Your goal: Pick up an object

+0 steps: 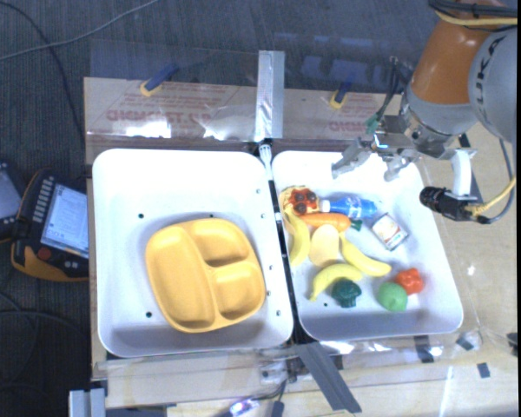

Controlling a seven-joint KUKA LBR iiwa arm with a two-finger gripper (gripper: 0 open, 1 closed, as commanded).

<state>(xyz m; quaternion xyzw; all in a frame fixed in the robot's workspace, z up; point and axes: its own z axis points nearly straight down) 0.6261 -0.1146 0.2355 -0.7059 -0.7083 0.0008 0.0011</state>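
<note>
Above the far rim of the right-hand shallow white bin (434,259), the arm's two-finger pincer (375,162) hovers spread wide and holding nothing.

Nothing is lifted yet, so I judge the whole pick remains: descent, closing and raising. Inside that bin lie the candidates: a blue-labelled clear plastic bottle (352,206) nearest beneath the pincer, an orange carrot (323,221) beside it, yellow bananas (337,272) toward the bin's middle, a small white can (389,231), a red tomato (409,279), a green round fruit (392,297) and dark green broccoli (346,293) along its near side. A yellow compartment tray (207,272) sits in the neighbouring bin, left of it.
</note>
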